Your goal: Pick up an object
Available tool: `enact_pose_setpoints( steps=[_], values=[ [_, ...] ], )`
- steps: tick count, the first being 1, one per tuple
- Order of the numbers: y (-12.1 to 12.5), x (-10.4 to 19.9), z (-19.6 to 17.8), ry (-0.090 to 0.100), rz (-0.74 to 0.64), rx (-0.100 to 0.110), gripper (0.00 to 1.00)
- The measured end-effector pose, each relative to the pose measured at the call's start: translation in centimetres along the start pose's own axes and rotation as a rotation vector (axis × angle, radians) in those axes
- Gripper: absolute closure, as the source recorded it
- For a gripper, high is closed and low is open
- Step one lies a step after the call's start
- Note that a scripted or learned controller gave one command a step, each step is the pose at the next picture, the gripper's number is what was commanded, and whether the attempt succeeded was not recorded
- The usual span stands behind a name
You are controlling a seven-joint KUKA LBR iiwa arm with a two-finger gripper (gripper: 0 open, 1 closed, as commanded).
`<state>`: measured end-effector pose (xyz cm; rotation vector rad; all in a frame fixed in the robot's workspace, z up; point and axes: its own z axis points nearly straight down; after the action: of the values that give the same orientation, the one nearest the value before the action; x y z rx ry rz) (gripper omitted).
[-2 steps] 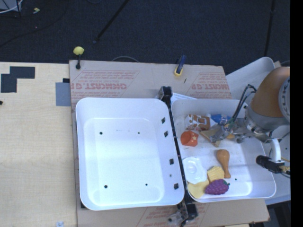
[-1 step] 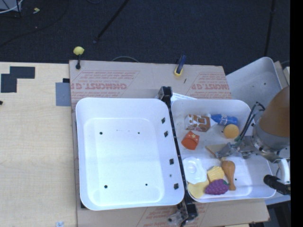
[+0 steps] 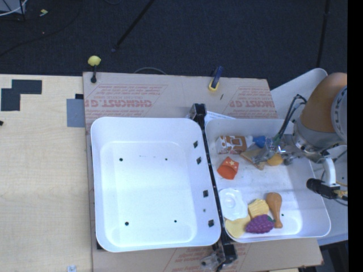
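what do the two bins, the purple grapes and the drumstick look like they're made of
Bins: likely thin moulded plastic, smooth white, with rounded corners and a soft sheen.
Purple grapes: probably toy plastic or rubber, going by the bumpy surface and flat, even colour.
Drumstick: seemingly moulded plastic toy food, uniformly tan and smooth.
All are too small in the view to be certain.

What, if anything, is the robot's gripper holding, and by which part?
It cannot be told: the gripper sits low among small toys in the right white bin, and its hold is hidden.

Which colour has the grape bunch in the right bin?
Purple; the grape bunch shows clearly in the camera view.
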<state>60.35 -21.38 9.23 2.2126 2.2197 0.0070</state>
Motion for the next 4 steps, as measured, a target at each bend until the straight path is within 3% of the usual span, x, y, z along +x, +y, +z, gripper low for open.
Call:
enact_pose_setpoints(
  steps=[1,2,3,4],
  values=[
    [4.0,2.7,0.1,-0.005,-0.003,0.02,0.0],
    [-0.9,-0.1,-0.2,0.001,0.006,-0.004,0.0],
    [3.8,4.0,0.3,-0.005,-0.003,0.028,0.0],
    [3.9,0.3,-2.1,0.014,0.004,0.023,0.0]
  ],
)
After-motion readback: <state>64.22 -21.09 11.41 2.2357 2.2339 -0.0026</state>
